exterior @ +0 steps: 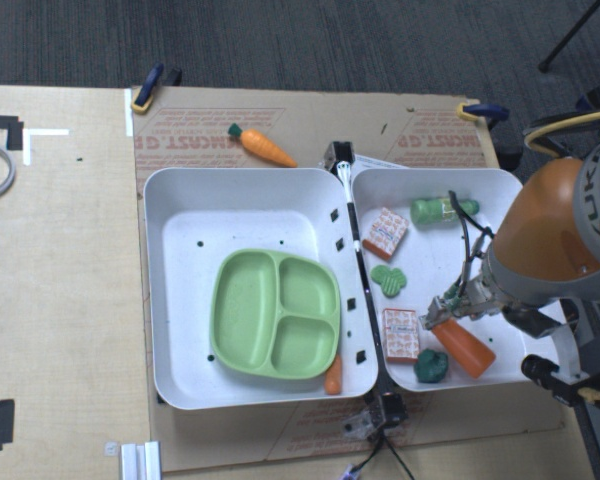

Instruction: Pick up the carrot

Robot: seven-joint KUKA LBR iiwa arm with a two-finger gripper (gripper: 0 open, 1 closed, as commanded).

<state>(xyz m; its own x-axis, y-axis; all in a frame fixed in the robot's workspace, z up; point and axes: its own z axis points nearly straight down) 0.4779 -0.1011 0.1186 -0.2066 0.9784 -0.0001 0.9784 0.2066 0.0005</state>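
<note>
A carrot [265, 147] with a green top lies on the cardboard behind the left bin, outside both bins. A small orange piece [333, 376] rests in the left bin by the front right corner of the green plate. My gripper [442, 314] is low in the right bin, near its front. It sits right at the upper left end of a thick orange-red stick [465, 349] that lies slanted on the bin floor. Whether anything is between the gripper's tips is hidden by the wrist.
A green divided plate [276, 314] lies in the left bin [180, 268]. The right bin [500, 183] holds two patterned boxes [386, 232] [401, 333], a green bottle [438, 210], a green leaf shape [389, 279] and a dark green lump [432, 366].
</note>
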